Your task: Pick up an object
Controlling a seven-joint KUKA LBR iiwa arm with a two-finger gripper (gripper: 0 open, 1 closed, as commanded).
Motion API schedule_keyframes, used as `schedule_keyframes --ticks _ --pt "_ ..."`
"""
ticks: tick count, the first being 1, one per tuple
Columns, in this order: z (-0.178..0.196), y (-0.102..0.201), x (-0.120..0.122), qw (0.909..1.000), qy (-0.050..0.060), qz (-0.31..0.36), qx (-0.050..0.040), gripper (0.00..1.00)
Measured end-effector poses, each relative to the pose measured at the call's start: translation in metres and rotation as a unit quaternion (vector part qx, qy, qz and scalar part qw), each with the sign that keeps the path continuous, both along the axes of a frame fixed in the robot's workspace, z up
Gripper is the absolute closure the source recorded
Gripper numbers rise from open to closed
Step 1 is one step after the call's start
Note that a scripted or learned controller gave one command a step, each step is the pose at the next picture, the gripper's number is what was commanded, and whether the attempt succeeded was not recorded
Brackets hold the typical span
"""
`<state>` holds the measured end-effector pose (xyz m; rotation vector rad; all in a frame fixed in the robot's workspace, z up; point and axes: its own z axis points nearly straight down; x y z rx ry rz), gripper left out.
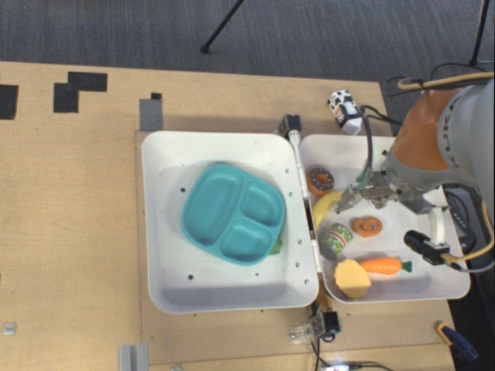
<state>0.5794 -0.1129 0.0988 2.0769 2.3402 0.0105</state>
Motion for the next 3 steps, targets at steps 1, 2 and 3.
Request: schedule_keyframes --ticks 1,2,3 --pt "-0.011 0.02 -0.056 0.9898 -0.001 -0.142 0.002 0.0" --pt "-0.012 0.023 -0.014 0.9948 0.003 -0.102 0.0019 0.0" --pt "-0.011 0.027 -0.088 0.9963 0.001 -0.086 0.0015 0.0"
